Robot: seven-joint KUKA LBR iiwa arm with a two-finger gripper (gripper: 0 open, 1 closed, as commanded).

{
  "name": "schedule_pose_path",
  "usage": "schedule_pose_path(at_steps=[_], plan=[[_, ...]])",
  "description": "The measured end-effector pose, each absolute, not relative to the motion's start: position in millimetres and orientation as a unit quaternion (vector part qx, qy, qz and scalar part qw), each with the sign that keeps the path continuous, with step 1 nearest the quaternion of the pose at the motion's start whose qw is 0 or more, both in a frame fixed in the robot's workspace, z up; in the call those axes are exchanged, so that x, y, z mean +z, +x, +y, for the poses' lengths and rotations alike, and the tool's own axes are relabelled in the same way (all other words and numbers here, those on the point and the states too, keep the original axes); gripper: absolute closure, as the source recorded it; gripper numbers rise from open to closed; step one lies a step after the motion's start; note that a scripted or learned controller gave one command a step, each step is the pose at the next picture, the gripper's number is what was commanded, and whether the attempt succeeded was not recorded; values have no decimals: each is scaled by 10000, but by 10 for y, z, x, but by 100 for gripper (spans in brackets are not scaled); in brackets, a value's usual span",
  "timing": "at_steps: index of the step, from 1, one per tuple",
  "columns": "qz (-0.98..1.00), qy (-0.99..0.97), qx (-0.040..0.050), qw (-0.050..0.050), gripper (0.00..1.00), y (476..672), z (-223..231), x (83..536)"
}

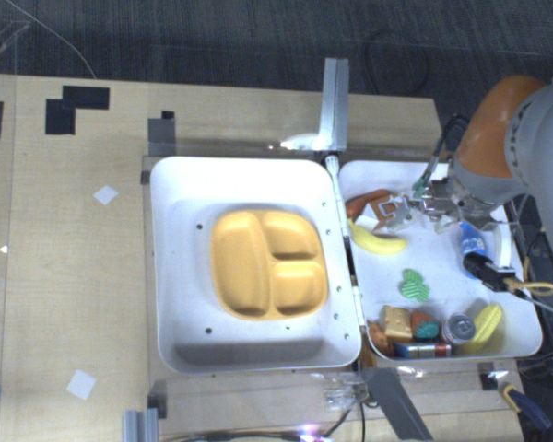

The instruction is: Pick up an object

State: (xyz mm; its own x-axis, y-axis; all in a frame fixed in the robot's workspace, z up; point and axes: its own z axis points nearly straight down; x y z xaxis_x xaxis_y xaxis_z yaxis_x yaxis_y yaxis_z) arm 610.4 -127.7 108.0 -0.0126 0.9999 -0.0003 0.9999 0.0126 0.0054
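Observation:
My gripper [398, 212] hangs low over the far part of the right bin [442, 168], reaching in from the right. Just left of it lies a brown-orange object [367, 201], and a yellow banana [378, 241] rests right below its tip. I see nothing clearly held. Further objects in this bin are a green ridged piece [415, 286], a blue bottle [470, 243], a yellow piece [487, 324], a metal can [459, 328], a brown block [396, 320], a teal ball [428, 329] and a red-and-blue marker [422, 348].
The left bin [180, 247] holds a yellow divided tray [265, 262]. A metal post [335, 99] stands behind the wall between the two bins. The grey arm with its orange band [498, 136] comes over the right bin's far right corner.

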Motion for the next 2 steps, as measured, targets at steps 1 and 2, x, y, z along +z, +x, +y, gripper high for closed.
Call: schedule_pose_path(at_steps=[1,2], plan=[[8281,5605,-66,-63,0,6632,-1261,911],[7899,6132,14,51,0,6337,-953,885]])
